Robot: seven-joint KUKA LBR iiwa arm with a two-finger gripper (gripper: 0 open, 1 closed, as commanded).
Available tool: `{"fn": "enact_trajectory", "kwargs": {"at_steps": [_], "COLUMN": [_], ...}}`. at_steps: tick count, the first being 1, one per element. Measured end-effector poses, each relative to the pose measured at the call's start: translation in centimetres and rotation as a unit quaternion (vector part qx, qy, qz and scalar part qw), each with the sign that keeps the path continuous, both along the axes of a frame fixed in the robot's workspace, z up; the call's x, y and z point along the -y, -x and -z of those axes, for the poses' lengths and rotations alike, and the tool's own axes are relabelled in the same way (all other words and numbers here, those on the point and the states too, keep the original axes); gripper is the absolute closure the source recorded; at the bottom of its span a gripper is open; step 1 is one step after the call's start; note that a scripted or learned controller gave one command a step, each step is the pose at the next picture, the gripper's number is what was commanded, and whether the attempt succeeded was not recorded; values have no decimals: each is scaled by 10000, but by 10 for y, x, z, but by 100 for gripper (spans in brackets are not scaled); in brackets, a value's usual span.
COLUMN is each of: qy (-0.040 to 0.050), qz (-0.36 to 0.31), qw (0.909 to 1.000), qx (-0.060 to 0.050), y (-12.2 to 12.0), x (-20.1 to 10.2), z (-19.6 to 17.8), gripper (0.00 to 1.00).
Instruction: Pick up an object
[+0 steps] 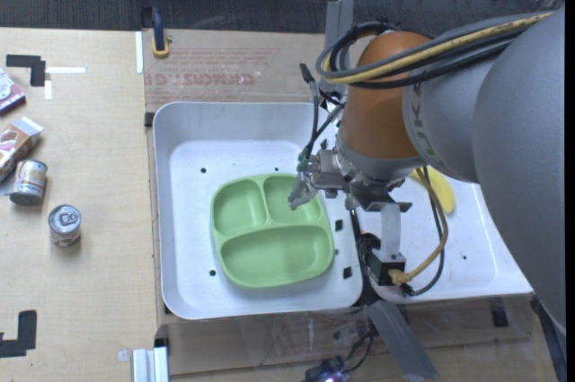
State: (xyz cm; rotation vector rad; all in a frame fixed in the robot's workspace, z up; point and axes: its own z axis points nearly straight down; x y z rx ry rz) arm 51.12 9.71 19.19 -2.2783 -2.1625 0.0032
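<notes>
- The green divided plate lies flat in the left white bin, toward its right side.
- The gripper hovers over the plate's upper right compartment, near the rim; whether its fingers are open or closed cannot be told.
- A yellow object, perhaps a banana, shows in the right bin behind the arm.
- A flat plate gives little to pinch: it would be best to straddle the raised rim or a divider, descend squarely, then close firmly.

Divided plate lies in left bin.
</notes>
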Motion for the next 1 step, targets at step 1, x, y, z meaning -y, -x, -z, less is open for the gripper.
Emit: {"fn": "enact_trajectory", "kwargs": {"at_steps": [1], "qy": [3], "qz": [328], "qw": [9995], "qx": [0], "y": [9], "x": [-46], "z": [-62], "gripper": [0]}}
